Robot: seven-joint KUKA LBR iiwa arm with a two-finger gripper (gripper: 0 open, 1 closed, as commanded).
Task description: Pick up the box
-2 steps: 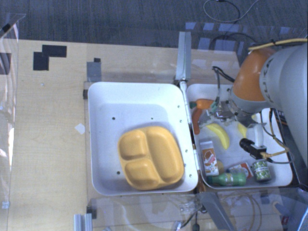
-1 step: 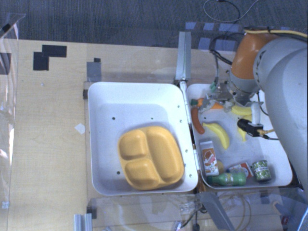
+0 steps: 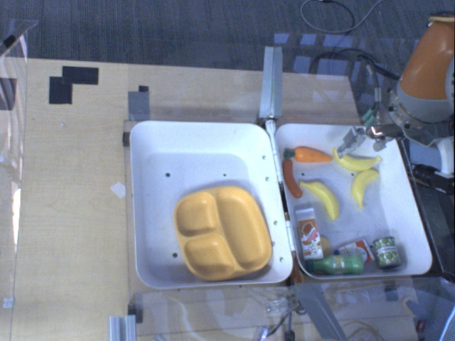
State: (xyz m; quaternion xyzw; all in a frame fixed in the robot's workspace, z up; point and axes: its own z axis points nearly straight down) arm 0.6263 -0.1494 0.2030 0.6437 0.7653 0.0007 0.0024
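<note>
Right bin (image 3: pixel 419 258): we log the box (image 3: pixel 308 234) lying near its left wall; gripper (image 3: pixel 362 135) above bananas (image 3: pixel 357 163), grip state we cannot tell.

The box (image 3: pixel 308 234) was a small carton, white at its top end with an orange and red printed face. It lay flat on the floor of the right bin (image 3: pixel 398 258), long axis running roughly up and down the view. It sat well apart from the fingers (image 3: pixel 350 141), below and to their left.
</note>
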